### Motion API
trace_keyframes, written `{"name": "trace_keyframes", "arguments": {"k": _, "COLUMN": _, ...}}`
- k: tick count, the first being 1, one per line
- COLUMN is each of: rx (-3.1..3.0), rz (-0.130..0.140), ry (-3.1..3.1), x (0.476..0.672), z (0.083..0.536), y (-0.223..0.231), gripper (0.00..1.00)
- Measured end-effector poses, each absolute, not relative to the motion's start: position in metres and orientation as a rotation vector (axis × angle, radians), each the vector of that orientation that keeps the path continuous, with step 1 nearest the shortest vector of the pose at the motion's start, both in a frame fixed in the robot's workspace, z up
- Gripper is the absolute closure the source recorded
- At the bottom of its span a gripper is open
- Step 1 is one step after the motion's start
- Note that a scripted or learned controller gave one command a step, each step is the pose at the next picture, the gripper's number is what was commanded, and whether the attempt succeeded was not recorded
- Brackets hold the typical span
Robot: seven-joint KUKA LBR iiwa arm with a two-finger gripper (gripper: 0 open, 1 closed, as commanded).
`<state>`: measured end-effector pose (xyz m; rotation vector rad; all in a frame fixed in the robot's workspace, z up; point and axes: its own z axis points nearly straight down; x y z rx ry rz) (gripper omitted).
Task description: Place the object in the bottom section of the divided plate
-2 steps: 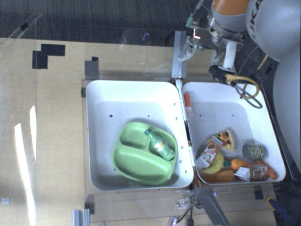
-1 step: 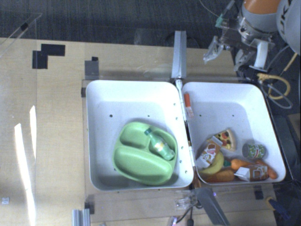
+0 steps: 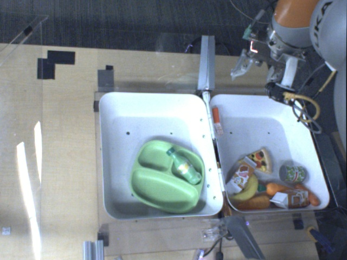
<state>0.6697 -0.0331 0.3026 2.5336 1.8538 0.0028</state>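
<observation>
Gripper (image 3: pixel 264 69) hangs open and bare above the right bin (image 3: pixel 303 124); a bottle (image 3: pixel 184 165) lies on the plate (image 3: pixel 162 186).

You see the arm (image 3: pixel 309 10) only in part: the top and right edges of the picture cut it off above the orange band. The gripper (image 3: pixel 260 69) is small and sits among cables, so you cannot make out how it stands. In the right bin (image 3: pixel 238 118), the toys lie piled on one another: the banana (image 3: pixel 246 188) covers part of the packet (image 3: pixel 238 179) behind it, and the carrot (image 3: pixel 287 189) runs under a small carton (image 3: pixel 290 199). Labels on these items are too small to read. In the left bin (image 3: pixel 124 118), the bottle (image 3: pixel 184 166) hides part of the green divided plate (image 3: pixel 162 183), including some of its ridges.
</observation>
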Motion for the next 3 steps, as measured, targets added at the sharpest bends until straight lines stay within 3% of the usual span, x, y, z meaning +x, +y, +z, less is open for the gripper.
{"name": "trace_keyframes", "arguments": {"k": 1, "rx": 2.589, "rz": 0.004, "ry": 1.776, "x": 0.670, "z": 0.290, "y": -0.031, "gripper": 0.00}}
{"name": "trace_keyframes", "arguments": {"k": 2, "rx": 2.669, "rz": 0.005, "ry": 1.653, "x": 0.670, "z": 0.293, "y": -0.097, "gripper": 0.00}}
{"name": "trace_keyframes", "arguments": {"k": 3, "rx": 2.612, "rz": 0.006, "ry": 1.739, "x": 0.670, "z": 0.335, "y": -0.149, "gripper": 0.00}}
